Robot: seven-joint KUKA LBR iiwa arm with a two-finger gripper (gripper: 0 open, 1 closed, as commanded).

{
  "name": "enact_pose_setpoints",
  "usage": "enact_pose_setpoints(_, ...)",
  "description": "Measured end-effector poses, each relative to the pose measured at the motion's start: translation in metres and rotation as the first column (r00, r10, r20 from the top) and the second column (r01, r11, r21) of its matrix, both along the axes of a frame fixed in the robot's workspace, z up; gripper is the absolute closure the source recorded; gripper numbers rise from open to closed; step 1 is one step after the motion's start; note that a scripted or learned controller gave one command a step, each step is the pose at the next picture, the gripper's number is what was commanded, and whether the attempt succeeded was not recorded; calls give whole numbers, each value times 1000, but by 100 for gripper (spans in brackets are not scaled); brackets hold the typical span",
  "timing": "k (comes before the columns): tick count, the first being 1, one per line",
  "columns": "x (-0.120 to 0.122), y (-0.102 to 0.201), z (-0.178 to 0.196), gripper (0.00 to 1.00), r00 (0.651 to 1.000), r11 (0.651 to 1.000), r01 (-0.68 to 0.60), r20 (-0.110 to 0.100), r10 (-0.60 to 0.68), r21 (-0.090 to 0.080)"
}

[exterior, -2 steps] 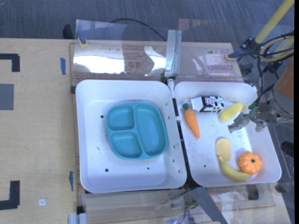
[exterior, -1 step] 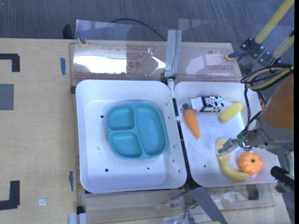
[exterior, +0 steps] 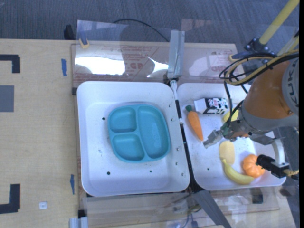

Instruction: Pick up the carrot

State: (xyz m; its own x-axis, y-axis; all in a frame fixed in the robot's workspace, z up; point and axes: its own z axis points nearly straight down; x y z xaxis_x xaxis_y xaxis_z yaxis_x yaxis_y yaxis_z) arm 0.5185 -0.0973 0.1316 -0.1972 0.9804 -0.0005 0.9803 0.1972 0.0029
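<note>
Hovering gripper (exterior: 212,137) just right of the carrot (exterior: 195,123) in the right bin (exterior: 209,175), finger state impossible to tell. Probably light, rigid, slick plastic; best pinched across the thick orange middle.

Blue divided plate (exterior: 139,132) in left bin (exterior: 90,141), banana (exterior: 231,164), small orange pumpkin (exterior: 251,166), black-and-white cow toy (exterior: 214,105) in right bin (exterior: 209,172)
</note>
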Motion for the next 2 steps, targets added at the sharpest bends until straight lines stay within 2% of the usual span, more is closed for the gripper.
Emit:
enact_pose_setpoints(1, 1, -2, 10, 100, 1000, 1000, 4, 5, -4, -3)
enact_pose_setpoints(2, -40, -23, 24, 100, 962, 962, 272, -8, -272, 1)
